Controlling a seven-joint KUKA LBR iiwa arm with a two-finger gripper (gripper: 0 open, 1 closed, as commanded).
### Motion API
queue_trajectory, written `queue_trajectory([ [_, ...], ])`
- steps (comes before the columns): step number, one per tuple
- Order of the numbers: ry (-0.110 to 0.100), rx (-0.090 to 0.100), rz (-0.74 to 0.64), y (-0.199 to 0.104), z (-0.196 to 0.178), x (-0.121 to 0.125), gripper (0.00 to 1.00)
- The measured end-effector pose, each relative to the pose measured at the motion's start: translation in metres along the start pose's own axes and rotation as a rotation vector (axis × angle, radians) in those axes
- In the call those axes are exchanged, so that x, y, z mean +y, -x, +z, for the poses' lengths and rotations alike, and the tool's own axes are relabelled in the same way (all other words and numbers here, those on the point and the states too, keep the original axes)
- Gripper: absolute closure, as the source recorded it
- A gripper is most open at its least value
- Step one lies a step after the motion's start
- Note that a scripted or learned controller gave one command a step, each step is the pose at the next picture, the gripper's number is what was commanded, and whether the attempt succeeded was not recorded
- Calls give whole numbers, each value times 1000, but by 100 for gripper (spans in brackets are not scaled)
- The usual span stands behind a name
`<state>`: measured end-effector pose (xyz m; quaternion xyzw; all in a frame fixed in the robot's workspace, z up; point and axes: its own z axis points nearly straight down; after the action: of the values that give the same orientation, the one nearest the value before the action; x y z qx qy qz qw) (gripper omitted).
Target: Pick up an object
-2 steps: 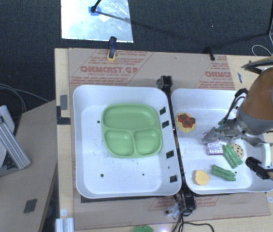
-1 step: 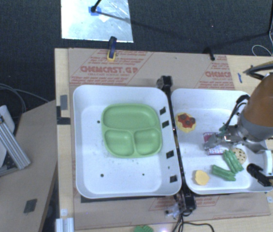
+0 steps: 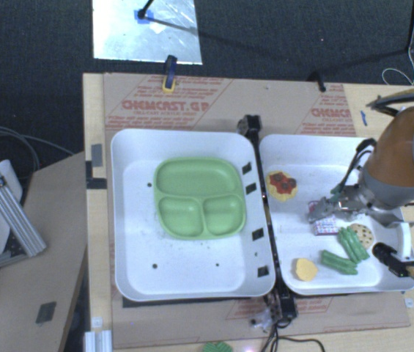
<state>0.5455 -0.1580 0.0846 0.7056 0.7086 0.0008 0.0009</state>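
Note:
The right bin (image 3: pixel 316 149) holds several toy foods: a small pizza slice with red toppings (image 3: pixel 282 185), a pink-and-white packet (image 3: pixel 325 228), a round cookie (image 3: pixel 361 233), green bean pods (image 3: pixel 344 251) and a yellow piece (image 3: pixel 306 270). My gripper (image 3: pixel 325 210) reaches in from the right and hangs low over the pink-and-white packet, just left of the cookie. Whether anything sits between its fingers is hidden by the wrist.
The left bin (image 3: pixel 130 270) holds a green divided plate (image 3: pixel 198 196). Black clips (image 3: pixel 254 189) line the seam between the bins. A cardboard sheet (image 3: pixel 214 101) lies under both bins, and cables run at the right edge.

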Motion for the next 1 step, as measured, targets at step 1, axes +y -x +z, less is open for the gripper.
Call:
queue_trajectory([
  [1, 0, 0, 0, -4, 0, 1, 0],
])
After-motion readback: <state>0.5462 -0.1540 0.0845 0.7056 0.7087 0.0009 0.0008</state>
